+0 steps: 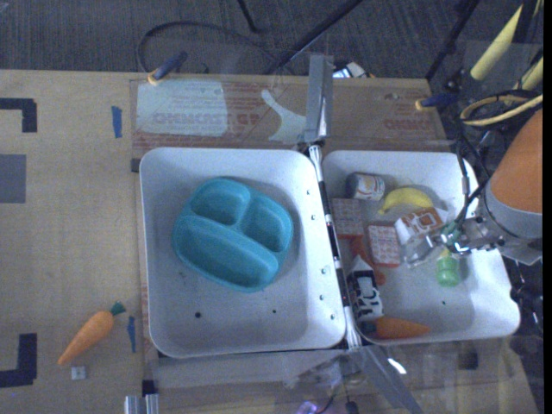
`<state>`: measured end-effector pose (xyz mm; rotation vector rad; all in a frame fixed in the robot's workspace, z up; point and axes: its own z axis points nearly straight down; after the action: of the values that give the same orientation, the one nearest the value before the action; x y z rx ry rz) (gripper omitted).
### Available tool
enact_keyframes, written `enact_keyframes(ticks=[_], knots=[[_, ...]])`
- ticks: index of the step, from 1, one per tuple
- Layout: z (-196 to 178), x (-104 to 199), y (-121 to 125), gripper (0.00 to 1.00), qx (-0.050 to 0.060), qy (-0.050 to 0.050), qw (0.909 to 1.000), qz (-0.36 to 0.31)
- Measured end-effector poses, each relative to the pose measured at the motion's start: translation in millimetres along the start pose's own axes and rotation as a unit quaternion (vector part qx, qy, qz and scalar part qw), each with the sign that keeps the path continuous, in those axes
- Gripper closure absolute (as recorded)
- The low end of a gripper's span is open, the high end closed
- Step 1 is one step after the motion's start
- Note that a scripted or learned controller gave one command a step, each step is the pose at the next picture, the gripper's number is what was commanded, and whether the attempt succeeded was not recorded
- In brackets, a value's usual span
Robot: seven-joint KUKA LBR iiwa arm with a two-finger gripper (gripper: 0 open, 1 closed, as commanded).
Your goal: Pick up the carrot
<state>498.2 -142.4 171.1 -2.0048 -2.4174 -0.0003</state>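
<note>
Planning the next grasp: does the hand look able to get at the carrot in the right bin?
Probably yes. The carrot lies uncovered near the right bin's front edge, with the hand just above it in view.

orange carrot (401, 327), flat, right bin's near edge

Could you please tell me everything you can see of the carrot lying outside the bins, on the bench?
The carrot is orange with a small dark green top, and looks like a toy, perhaps plastic. It lies flat on the wooden bench, left of the left bin, slanting with its green end up and to the right. Nothing but the bench touches it; blue tape sits close beside it.
</note>
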Motion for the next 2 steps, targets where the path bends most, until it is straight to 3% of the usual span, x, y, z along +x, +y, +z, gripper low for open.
enact_keyframes(ticks=[1, 2], knots=[[-117.1, -35.5, -4.3, 0.00, -0.002, -0.001, 0.9955, -0.095], [-85.5, -77.9, -26.7, 0.00, -0.001, -0.001, 0.9932, -0.117]])
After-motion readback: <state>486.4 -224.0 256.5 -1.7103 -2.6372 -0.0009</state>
